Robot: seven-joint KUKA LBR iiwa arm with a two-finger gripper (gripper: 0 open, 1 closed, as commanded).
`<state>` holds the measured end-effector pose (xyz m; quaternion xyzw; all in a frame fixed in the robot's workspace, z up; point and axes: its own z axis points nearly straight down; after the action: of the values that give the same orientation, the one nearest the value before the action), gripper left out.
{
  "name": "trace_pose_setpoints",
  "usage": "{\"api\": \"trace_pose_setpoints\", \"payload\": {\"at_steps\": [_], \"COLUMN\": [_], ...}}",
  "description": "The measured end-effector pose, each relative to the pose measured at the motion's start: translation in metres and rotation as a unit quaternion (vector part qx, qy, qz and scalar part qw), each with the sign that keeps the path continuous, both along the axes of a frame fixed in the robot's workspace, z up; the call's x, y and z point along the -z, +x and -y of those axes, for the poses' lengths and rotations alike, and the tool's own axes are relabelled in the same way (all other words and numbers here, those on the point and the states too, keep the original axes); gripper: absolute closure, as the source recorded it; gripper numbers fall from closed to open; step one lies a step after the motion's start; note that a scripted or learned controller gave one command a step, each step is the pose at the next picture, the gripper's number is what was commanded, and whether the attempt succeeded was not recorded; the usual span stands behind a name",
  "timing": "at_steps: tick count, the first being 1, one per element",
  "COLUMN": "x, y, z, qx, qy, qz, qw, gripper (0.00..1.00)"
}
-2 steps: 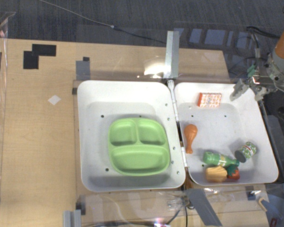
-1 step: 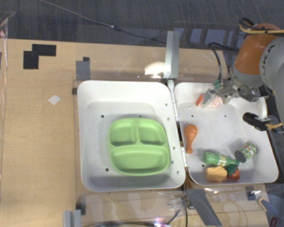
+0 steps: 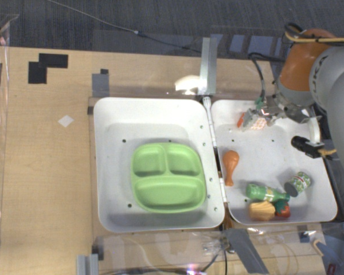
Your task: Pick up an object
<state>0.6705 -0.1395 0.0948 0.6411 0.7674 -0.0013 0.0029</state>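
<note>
My gripper [image 3: 257, 119] hangs low over the far part of the right bin [image 3: 275, 153], under the grey arm with its orange band [image 3: 298, 67]. A small orange piece [image 3: 241, 120] lies just left of the gripper. An orange drumstick-shaped toy [image 3: 231, 165] rests by the bin's left wall. Near the front lie a green bottle [image 3: 264, 192], a yellow toy [image 3: 262, 211] with a red piece [image 3: 282, 212] beside it, and a small green-labelled can [image 3: 298, 183]. None of these sits at the gripper.
The left bin [image 3: 120, 125] holds a green divided plate [image 3: 168, 176]. A metal divider post [image 3: 208, 67] stands between the bins at the back. A black part [image 3: 307, 145] juts in by the right bin's right wall.
</note>
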Motion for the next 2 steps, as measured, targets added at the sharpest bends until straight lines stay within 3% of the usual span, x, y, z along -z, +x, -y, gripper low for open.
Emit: {"api": "trace_pose_setpoints", "payload": {"at_steps": [2], "x": [0.004], "y": [0.0], "z": [-0.015], "qx": [-0.045], "qy": [-0.0023], "qz": [0.002], "qw": [0.999], "gripper": [0.0]}}
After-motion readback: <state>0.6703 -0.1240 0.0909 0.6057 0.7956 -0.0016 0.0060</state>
